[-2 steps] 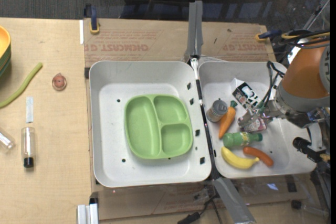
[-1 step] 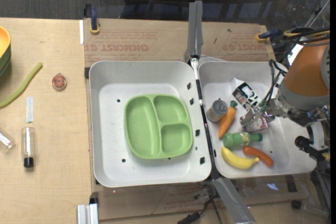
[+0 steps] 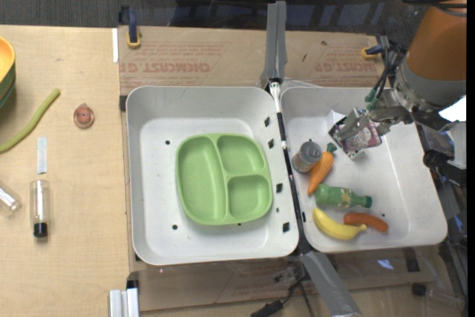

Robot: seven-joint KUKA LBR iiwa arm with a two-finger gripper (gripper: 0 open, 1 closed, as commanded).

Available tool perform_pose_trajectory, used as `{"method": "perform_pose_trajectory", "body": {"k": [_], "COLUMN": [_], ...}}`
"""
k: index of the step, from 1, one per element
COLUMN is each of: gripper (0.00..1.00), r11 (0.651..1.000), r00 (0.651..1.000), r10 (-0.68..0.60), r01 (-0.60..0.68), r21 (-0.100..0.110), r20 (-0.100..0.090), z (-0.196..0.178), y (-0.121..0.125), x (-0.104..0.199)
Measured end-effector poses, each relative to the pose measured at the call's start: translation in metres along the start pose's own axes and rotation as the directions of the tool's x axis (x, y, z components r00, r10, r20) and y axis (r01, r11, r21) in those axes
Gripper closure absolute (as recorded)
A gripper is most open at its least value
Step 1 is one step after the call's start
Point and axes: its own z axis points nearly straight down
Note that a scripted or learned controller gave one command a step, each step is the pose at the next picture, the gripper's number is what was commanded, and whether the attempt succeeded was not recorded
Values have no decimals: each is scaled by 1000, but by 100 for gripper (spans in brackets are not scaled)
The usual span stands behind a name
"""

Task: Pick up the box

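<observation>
Lowest in view, a curved yellow banana (image 3: 338,226) lies at the near end of the right-hand shallow white bin (image 3: 415,193), with a red chilli pepper (image 3: 366,221) just beside it. Beyond them in that bin come a green plastic bottle (image 3: 341,197), an orange carrot (image 3: 320,169) and a small grey tin (image 3: 306,157). Farther back in that bin, the small box with a shiny pinkish wrapper (image 3: 356,134) sits tilted at the tip of the pincer (image 3: 369,124), which looks closed on the box's far edge, probably lifting it, hence the tilt. Left of that bin, a green three-compartment tray (image 3: 224,178) rests in the other bin (image 3: 148,182).
</observation>
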Motion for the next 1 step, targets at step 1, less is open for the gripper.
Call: {"method": "perform_pose_trajectory", "body": {"k": [1], "gripper": [100], "r11": [999], "r00": [999], "r10": [48], "r01": [-48], "r21": [2], "r20": [-1], "z": [-23], "y": [-37], "x": [43]}}
